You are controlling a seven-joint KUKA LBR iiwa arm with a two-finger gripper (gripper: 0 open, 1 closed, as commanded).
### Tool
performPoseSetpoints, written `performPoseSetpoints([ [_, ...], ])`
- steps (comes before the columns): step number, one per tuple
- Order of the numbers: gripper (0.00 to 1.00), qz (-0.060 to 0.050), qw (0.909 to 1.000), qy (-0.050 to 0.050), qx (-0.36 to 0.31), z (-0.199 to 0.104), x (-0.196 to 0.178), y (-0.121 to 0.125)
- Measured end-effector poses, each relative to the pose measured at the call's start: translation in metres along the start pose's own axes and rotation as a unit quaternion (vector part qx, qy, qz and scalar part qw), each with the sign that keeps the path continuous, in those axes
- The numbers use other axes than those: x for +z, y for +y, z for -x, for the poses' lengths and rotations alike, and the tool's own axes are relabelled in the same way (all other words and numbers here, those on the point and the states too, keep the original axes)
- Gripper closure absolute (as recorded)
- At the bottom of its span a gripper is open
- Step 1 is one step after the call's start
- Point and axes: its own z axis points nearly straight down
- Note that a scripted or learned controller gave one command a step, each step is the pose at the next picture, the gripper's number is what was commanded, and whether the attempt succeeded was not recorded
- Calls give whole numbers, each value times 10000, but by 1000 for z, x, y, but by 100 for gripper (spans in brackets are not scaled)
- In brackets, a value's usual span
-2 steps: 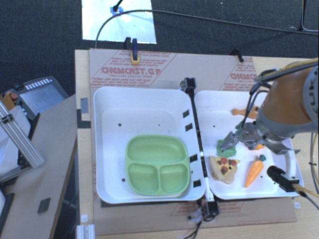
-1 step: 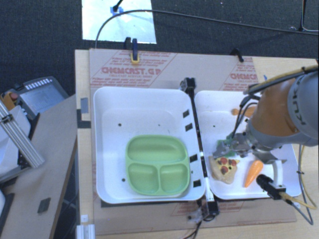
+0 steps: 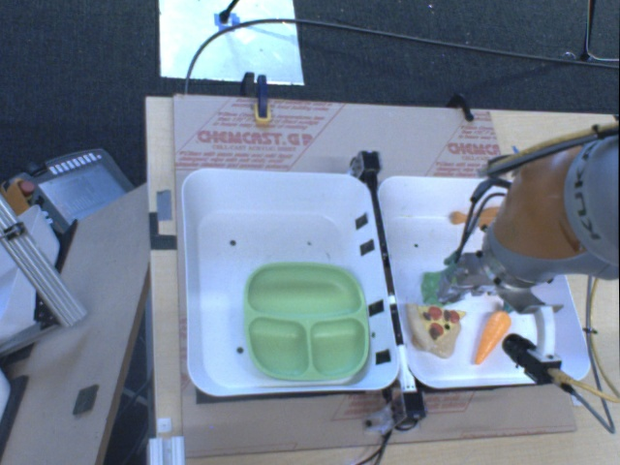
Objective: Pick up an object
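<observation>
The arm [image 3: 557,211] reaches in over the right bin [image 3: 412,206], its grey wrist and orange band covering much of that bin's far right side. The gripper [image 3: 463,281] is down low near the bin's middle, right against a green object [image 3: 433,285]; how the jaws are set, I cannot tell from here. Just beside that, toward the bin's near edge, lies a pizza slice [image 3: 434,325] with red toppings. An orange carrot [image 3: 492,335] lies next to it on the right, tilted, close to the near edge. A small orange piece [image 3: 457,218] sits toward the far edge. Over in the left bin [image 3: 242,211], a green divided tray [image 3: 306,320] sits at the near right corner.
</observation>
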Motion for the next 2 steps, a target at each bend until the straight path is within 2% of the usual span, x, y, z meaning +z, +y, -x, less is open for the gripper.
performPoseSetpoints([
  [1,100,20,10000,-5,-7,6,-62,0],
  [2,100,16,10000,-4,-12,6,-105,4],
])
